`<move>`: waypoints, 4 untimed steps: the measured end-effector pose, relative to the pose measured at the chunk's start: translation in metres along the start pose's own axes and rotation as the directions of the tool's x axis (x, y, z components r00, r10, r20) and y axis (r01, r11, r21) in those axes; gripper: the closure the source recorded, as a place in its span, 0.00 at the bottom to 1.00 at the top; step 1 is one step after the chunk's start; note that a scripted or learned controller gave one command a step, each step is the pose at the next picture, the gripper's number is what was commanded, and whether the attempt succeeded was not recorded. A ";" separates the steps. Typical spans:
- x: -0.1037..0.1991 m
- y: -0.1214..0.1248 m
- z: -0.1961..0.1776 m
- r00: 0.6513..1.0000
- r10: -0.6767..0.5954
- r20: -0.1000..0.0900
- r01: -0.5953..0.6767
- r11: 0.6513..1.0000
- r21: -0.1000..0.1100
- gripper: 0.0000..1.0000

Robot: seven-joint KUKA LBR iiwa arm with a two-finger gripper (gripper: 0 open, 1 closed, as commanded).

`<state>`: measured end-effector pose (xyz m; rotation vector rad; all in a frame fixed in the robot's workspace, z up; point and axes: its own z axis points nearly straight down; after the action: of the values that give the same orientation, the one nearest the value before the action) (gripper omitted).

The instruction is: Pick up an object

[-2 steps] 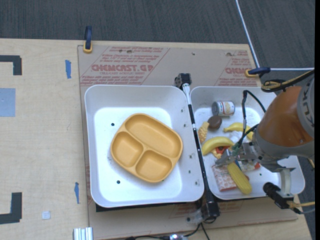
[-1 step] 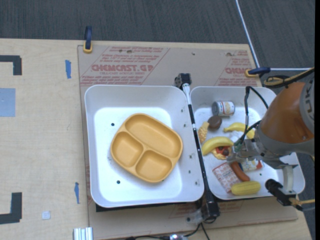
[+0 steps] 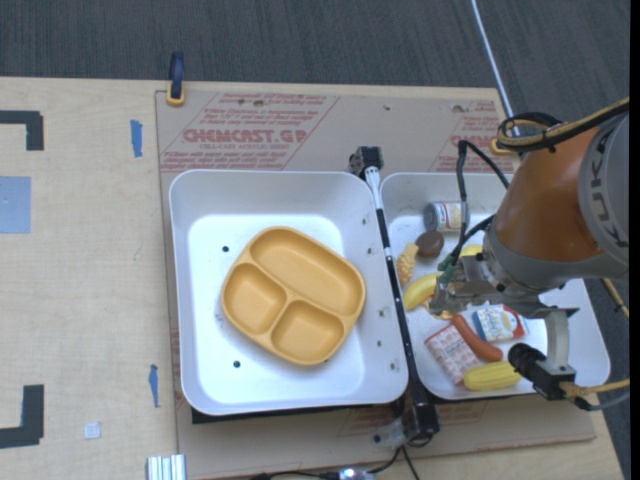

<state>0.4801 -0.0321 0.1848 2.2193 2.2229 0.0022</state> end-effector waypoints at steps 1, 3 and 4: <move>0.000 0.000 0.000 1.000 0.000 0.000 0.000 1.000 0.000 0.00; -0.061 0.001 0.088 1.000 0.004 0.003 -0.004 1.000 -0.007 1.00; 0.014 0.000 0.000 1.000 0.000 0.000 0.000 1.000 0.000 1.00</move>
<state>0.4801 -0.0184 0.1848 2.2196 2.2226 0.0023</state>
